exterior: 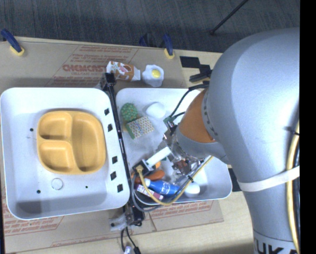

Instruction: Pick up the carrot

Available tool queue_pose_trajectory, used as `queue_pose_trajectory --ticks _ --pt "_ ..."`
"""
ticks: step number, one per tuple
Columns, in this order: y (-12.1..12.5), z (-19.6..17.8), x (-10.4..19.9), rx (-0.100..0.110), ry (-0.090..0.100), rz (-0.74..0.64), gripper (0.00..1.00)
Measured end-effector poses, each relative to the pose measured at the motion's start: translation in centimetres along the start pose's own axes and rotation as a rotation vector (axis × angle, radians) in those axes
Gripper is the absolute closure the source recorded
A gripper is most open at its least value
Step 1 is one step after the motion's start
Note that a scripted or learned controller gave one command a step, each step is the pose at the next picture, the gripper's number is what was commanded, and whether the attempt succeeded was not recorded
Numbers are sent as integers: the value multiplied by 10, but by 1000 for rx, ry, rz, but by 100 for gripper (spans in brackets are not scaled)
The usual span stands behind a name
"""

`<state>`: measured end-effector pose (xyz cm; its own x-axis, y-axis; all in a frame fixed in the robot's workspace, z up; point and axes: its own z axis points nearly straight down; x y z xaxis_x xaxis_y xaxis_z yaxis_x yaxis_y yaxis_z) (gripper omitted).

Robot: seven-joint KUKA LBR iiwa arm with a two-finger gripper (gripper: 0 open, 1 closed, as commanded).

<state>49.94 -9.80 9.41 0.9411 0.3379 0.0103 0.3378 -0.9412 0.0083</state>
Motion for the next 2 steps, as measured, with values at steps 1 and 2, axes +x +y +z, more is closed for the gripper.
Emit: queue_pose_trajectory --ticks 1,2 --pt "35 -40 42 14 -13 -31 0" --pt "5 4 32 15 -15 73 0"
